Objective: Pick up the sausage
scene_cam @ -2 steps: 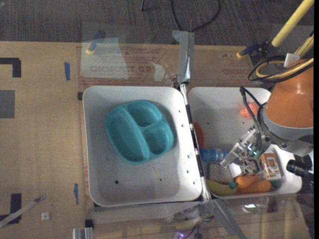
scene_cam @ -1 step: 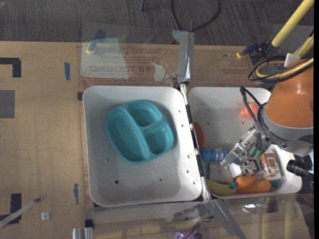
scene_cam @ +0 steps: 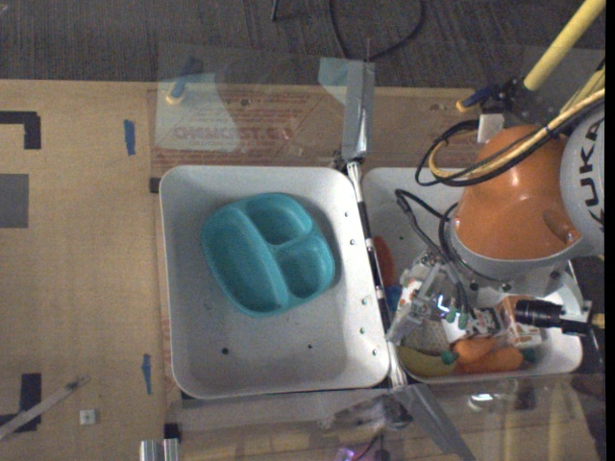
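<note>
Orange wrist band of the arm (scene_cam: 514, 205) sits nearest the lens, over the right bin (scene_cam: 384, 192) and covering most of it. Below the band, the hand (scene_cam: 430, 301) is down inside that bin, near its left wall; whether it is open or closed cannot be told, as the mechanism is a cluttered blur of metal and cable.

Toy foods lie along the right bin's front edge: a yellow banana (scene_cam: 420, 361) at the front left corner, and an orange carrot-like piece (scene_cam: 490, 356) just beside it to the right. A reddish elongated item (scene_cam: 383, 255), probably the sausage, lies against the right bin's left wall, just beside the hand; nothing is seen gripped.

Left bin (scene_cam: 192, 353) carries a teal divided plate (scene_cam: 268, 252), set toward its rear right part, tilted relative to the bin edges.

Both bins rest side by side on the brown worktop (scene_cam: 77, 257), with blue tape marks (scene_cam: 129, 137) toward its rear left.
</note>
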You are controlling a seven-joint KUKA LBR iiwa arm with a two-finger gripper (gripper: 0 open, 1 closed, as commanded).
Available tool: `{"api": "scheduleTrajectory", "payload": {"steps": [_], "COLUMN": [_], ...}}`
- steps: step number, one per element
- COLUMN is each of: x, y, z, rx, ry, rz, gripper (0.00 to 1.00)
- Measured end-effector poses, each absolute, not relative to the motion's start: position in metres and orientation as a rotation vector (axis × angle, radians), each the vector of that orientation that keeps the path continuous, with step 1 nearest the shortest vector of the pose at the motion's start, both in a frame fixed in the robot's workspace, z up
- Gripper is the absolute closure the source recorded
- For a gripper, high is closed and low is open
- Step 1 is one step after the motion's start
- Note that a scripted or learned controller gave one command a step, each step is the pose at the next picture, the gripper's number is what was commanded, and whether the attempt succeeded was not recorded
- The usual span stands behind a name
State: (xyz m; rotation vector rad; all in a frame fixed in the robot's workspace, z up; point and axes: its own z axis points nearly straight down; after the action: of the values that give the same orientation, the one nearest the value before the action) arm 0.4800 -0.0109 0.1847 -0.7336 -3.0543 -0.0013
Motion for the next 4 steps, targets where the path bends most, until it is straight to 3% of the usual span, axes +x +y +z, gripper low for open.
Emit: {"api": "scheduleTrajectory", "payload": {"steps": [1, 2, 3, 4], "x": [0.48, 0.511, 0.525, 0.535], "y": [-0.011, 0.026, -0.009, -0.017], "z": [0.185, 0.185, 0.164, 0.155], "rx": [-0.734, -0.416, -0.366, -0.184], "ry": [-3.054, -3.12, -3.138, -3.148], "rz": [-0.001, -0.003, -0.04, -0.064], "gripper": [0.0, 0.0, 0.0, 0.0]}}
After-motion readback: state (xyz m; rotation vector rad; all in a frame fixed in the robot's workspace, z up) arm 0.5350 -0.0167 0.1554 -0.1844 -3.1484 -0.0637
